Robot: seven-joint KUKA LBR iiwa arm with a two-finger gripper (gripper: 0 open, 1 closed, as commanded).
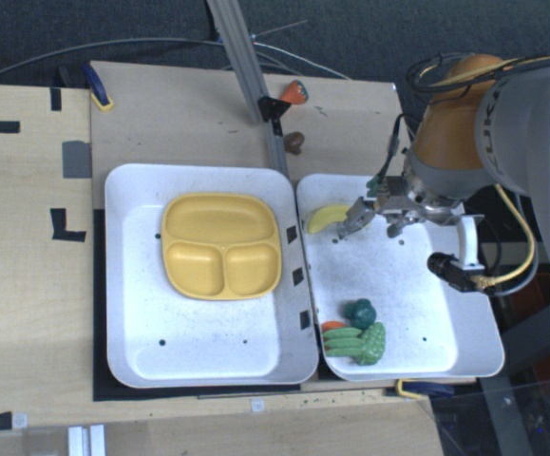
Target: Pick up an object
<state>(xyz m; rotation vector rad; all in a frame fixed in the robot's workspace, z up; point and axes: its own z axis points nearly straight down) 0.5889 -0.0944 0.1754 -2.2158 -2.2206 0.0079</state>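
My pincer (369,218) low over the right bin (464,335), can't tell if apart or together, yellow banana piece (326,218) just beside it, green toys (360,342) near the front wall

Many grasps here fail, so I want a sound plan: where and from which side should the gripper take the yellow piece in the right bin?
Grip the yellow piece across its narrow width at mid-length, coming straight down. It lies flat, curved like a banana, by the right bin's left wall; keep fingers off that wall.

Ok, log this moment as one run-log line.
arm: over right bin | gripper: beside yellow piece | left bin: yellow tray | green toys: untouched
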